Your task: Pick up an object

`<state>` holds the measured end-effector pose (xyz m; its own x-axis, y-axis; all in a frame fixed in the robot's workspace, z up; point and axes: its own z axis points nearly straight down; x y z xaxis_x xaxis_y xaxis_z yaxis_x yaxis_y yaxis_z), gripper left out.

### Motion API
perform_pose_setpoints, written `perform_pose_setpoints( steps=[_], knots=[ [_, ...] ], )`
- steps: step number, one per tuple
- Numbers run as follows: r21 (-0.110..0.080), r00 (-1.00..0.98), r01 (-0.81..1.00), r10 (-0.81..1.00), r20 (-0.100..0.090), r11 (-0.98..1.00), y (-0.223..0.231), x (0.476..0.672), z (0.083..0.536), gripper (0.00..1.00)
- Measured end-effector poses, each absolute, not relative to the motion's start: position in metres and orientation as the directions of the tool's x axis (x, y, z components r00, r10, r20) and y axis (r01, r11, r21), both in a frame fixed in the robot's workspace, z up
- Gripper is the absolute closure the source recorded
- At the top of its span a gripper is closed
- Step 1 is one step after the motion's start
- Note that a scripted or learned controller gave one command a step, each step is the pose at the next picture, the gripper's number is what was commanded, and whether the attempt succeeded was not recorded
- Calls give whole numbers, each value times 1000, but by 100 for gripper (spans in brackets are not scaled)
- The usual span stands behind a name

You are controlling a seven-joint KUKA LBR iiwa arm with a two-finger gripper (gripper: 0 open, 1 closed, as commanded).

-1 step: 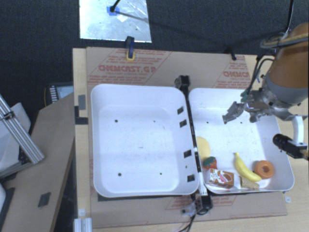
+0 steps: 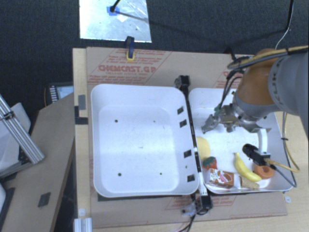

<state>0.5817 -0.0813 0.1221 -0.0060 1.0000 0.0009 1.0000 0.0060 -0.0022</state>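
I judge nothing picked yet. Nearest, by the front wall of the right-hand shallow white bin (image 2: 226, 148), lie a red-and-white printed packet (image 2: 221, 178), a curved yellow banana (image 2: 244, 167) and an orange lump (image 2: 264, 171). Further in, a pale yellow round fruit (image 2: 203, 146) hugs the divider. Beyond it my gripper (image 2: 210, 124) hovers over bare floor with open room around; whether it is clenched or released, I cannot tell.

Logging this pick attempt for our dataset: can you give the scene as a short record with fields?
bins: left bin and right bin, side by side
gripper: over right bin, near its left wall
yellow ball: right bin, at left wall
banana: right bin, front right
packet: front wall, left of banana
orange thing: right of banana
grasp: none seen
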Motion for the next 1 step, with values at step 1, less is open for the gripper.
perform_pose_setpoints(
  steps=[1],
  knots=[
    [9, -6, 1000, 1000, -3, 6, -111, 665, 99, 0]
  ],
)
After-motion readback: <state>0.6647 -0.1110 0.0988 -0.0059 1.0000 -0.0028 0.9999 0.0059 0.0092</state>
